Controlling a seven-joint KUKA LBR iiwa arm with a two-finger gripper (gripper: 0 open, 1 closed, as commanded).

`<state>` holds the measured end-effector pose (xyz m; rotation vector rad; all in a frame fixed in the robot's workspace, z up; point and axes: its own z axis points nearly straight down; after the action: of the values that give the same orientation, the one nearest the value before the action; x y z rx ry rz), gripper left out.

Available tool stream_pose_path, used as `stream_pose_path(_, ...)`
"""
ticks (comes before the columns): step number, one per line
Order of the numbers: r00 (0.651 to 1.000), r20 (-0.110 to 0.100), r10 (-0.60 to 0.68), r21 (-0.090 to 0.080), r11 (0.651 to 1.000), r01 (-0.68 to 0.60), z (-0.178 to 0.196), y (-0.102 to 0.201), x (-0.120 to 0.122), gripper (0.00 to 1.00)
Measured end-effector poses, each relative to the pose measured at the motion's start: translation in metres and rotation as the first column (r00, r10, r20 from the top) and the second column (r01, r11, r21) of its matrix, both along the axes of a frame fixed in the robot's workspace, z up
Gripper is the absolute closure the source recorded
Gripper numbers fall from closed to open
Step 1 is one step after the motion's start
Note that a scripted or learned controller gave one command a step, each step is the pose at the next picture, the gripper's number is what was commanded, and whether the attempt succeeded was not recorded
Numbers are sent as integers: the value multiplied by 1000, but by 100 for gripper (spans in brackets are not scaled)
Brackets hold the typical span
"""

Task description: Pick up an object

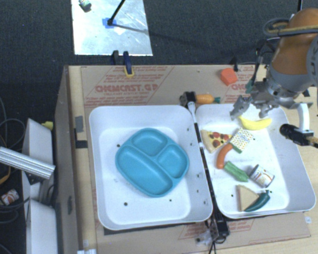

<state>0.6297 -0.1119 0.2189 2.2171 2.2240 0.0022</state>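
This is a robotics lab, not a home. The bench (pixel 146 79) is covered with brown board printed with a maker's name. Two white bins (pixel 104 205) are clamped side by side, loose cables (pixel 1 136) lie at the left, and a metal sheet (pixel 110 26) lies on dark carpet at the far side.

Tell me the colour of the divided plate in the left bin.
Light blue, plain with no pattern: the divided plate shows clearly in the camera view.

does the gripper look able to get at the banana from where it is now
Probably yes: the gripper hangs just above the banana at the far end of the right bin, and nothing lies on top of the fruit.
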Motion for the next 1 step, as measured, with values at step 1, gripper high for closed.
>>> stream_pose_path(1, 1000, -2, -1, 0, 1000, 1, -118, 1, -29, 0)
